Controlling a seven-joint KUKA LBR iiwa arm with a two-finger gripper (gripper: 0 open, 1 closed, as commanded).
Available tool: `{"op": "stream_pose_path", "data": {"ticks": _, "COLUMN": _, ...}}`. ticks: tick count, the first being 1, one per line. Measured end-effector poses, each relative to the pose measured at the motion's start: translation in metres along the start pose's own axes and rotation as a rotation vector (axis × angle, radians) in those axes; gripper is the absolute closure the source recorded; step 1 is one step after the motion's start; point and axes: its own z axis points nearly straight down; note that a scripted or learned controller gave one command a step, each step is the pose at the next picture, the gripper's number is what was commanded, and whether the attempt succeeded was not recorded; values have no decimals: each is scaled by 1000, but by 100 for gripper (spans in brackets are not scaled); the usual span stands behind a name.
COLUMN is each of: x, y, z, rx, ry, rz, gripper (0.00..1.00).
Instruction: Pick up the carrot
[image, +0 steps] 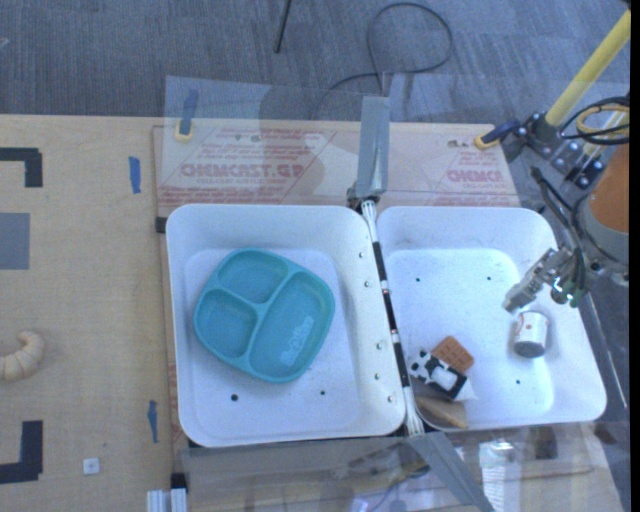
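Two bins, arm over the right one, carrot not grasped.

Bench far left: pale croissant-shaped item (20, 355). The left bin (185, 300) holds a teal divided plate (265, 314). In the right bin (575, 400), near its left wall toward the front, lies the carrot (455, 352) (a small orange piece), touching a black-and-white object (436, 373). A white cylinder (530, 334) sits well apart to the right. The gripper (545, 283) hangs just above the cylinder, with nothing seen in it; whether it is released or clenched cannot be told.
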Motion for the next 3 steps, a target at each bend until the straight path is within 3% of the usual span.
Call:
{"op": "stream_pose_path", "data": {"ticks": 1, "x": -40, "y": -54, "z": 5, "rx": 1, "ry": -1, "rz": 79, "gripper": 100}}
{"op": "stream_pose_path", "data": {"ticks": 3, "x": -9, "y": -80, "z": -1, "rx": 2, "ry": 2, "rz": 0, "gripper": 100}}
